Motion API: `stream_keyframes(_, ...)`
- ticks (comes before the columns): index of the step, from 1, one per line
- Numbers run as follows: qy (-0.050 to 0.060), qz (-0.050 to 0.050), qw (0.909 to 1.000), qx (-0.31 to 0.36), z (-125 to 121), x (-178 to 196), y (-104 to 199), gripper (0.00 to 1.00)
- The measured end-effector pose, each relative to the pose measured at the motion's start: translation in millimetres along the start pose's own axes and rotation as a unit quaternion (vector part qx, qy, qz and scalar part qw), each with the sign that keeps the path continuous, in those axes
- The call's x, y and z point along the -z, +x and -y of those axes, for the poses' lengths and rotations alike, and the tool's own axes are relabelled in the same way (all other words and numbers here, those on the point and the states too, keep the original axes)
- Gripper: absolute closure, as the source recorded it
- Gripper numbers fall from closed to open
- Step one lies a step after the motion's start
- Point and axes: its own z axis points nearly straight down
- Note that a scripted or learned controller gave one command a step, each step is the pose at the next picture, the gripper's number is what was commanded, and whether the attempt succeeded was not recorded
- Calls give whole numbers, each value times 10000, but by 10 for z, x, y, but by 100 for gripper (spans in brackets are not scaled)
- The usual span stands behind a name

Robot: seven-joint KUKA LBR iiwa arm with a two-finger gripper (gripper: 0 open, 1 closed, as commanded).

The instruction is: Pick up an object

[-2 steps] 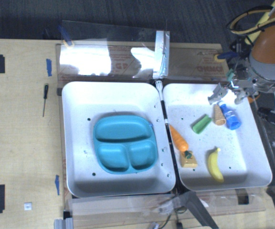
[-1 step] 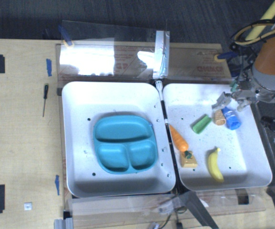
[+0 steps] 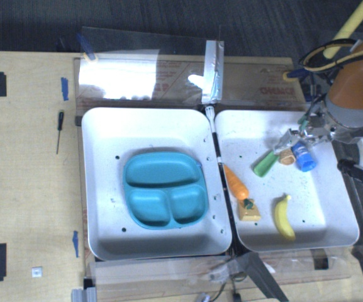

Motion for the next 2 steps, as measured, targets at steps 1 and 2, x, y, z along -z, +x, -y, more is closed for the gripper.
stream_keyframes(1, -38, 56, 10000, -16, -14, 135, -61, 100)
stream_keyframes(2, 31, 44, 9996, 265, 316, 585, 188, 100)
